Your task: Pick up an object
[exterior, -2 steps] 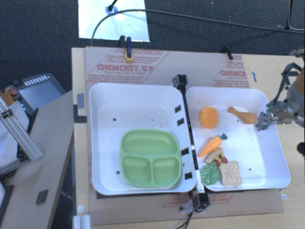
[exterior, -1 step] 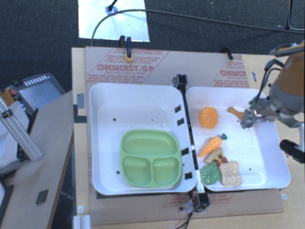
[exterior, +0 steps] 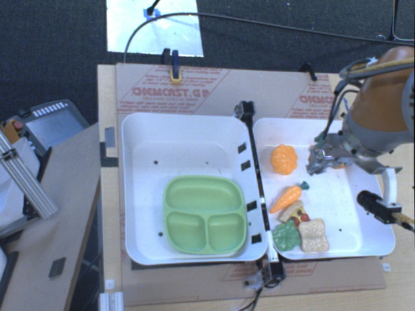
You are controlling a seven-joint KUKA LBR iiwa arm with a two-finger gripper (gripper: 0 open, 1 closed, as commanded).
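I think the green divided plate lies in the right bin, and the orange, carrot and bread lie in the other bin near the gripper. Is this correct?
Not quite. The camera view shows the green divided plate in the left bin, not the right one. The rest holds: the orange, carrot and bread lie in the other bin, with the gripper close to the orange.

Two white bins [exterior: 194, 125] sit on the tan bench, the left holding a pale green divided plate [exterior: 205, 214], the right an orange ball [exterior: 283, 159], an orange carrot [exterior: 286, 199] with green top, a dark green leafy piece [exterior: 286, 236] and beige-brown toast [exterior: 313, 235].
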